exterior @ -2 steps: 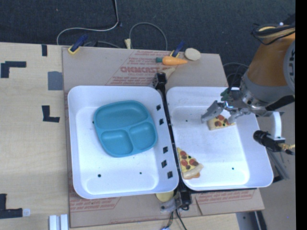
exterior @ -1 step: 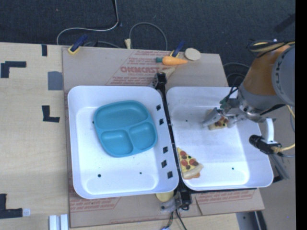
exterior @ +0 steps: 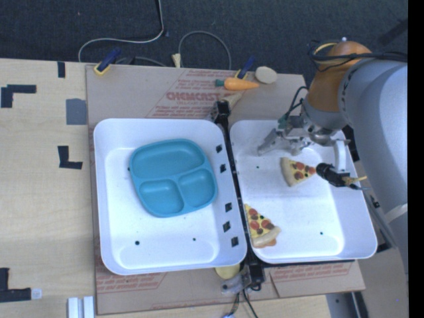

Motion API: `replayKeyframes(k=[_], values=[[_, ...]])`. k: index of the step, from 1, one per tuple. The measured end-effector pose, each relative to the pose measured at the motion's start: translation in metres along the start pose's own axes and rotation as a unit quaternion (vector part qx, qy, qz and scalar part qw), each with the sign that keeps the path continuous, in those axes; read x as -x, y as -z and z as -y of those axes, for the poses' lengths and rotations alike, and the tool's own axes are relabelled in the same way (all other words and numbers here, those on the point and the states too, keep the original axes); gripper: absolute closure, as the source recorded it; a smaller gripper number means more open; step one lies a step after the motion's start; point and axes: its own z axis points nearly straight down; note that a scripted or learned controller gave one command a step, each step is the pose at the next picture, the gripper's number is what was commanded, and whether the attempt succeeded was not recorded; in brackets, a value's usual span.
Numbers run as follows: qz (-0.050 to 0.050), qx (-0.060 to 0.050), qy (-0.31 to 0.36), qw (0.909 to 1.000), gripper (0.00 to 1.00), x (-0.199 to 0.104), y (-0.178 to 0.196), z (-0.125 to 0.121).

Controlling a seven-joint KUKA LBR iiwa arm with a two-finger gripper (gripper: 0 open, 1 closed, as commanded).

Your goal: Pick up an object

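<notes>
The arm comes in from the right and its gripper (exterior: 289,142) sits low over the far part of the right bin (exterior: 351,244), its grey fingers (exterior: 268,142) spread wide into a splayed V with nothing between them. Just beside and below the fingertips lies a pizza slice (exterior: 296,171), the likeliest thing to be picked, since it is the nearest object to the open fingers. It lies flat on the bin floor with its pale crust edge toward the left and its narrow tip toward the right, so its long axis runs roughly left to right with a slight slope; the exact angle is hard to judge at this slant. The fingers look offset from it toward the far wall rather than straddling it — a closing there would probably catch nothing, so my guess is the hand must shift toward the near side before it closes. A second pizza slice (exterior: 260,225) rests against the left wall of the same bin, well apart from the gripper, crust toward the near edge and tip pointing away; its place tight to the wall would leave little room for a finger on that side. In the left bin (exterior: 109,244) a blue divided plate (exterior: 173,177) lies flat.
</notes>
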Motion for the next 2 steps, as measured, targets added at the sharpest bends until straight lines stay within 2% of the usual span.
replayKeyframes(k=[1,2], values=[[0.001,0.000,-0.002,1.0000,0.00,0.003,0.004,0.045],[0.001,0.001,-0.003,1.0000,0.00,0.020,0.005,0.091]])
